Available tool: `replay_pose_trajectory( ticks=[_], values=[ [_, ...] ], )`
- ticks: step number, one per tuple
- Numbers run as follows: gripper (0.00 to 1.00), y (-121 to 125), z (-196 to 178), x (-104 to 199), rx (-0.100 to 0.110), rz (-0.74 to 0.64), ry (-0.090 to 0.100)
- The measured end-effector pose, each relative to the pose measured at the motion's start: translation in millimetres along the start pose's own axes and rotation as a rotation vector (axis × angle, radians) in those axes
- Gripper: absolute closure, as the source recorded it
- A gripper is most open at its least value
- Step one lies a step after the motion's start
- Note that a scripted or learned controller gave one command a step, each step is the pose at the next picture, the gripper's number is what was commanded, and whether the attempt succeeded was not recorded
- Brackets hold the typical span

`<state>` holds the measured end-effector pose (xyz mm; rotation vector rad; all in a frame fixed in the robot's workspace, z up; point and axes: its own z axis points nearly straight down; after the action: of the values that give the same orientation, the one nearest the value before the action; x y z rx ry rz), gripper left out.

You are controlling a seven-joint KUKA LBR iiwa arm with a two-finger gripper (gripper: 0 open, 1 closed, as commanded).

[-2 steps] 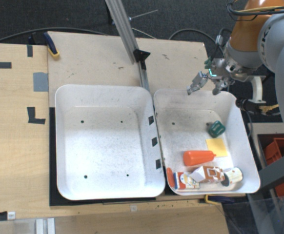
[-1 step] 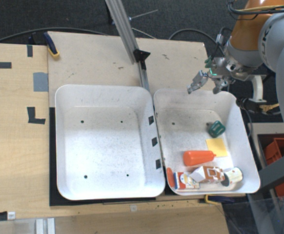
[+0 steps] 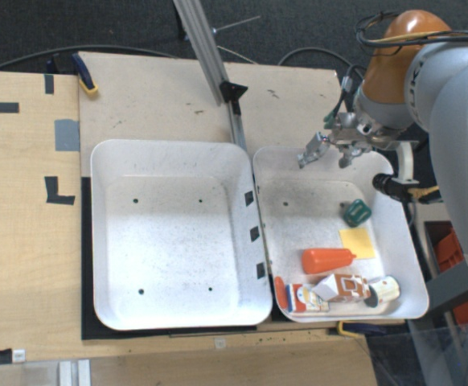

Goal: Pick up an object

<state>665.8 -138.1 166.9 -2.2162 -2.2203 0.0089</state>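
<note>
Nearest edge of the right bin (image 3: 411,252): clutter packed along the near wall — a red-and-white tube (image 3: 292,297) in the near-left corner, a crumpled white-and-brown packet (image 3: 340,286) touching it, and a small pale bottle (image 3: 384,289) at the right end, close to the rim. No room there for a clean approach from the near side. Just behind them an orange cone-shaped piece (image 3: 327,259) lies on its side, pointing right; its tip meets a yellow pad (image 3: 358,243) lying flat. Beyond the pad, a small green block (image 3: 356,211), apart from the rest and near the right wall. The far half of this bin's floor is bare, speckled white, so there is open space left of and behind the block. Left bin (image 3: 105,215) sits rim to rim with the right one; its floor is bare with a few dark dots. Black clips mark the shared edge. Far side: the hand (image 3: 327,155) hangs over the right bin's far rim, fingers spread, released, nothing between them; well apart from every object, the green block being closest. Grey arm (image 3: 439,95) with orange band enters from the right and overhangs the bin's right rim. A metal post (image 3: 206,43) slants up from the far junction of the bins. Tabletop (image 3: 25,215) beyond and left is pale wood with grey and black tape patches; a blue-and-yellow clamp (image 3: 84,75) sits at its far edge.
</note>
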Motion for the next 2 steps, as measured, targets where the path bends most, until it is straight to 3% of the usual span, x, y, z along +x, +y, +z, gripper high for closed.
replay_pose_trajectory(
  ticks=[1, 2],
  values=[
    [0.0, -1, 61, 9, 0.001, 0.0, 0.001],
    [0.0, -2, 80, 10, -0.003, -0.001, 0.0]
  ],
)
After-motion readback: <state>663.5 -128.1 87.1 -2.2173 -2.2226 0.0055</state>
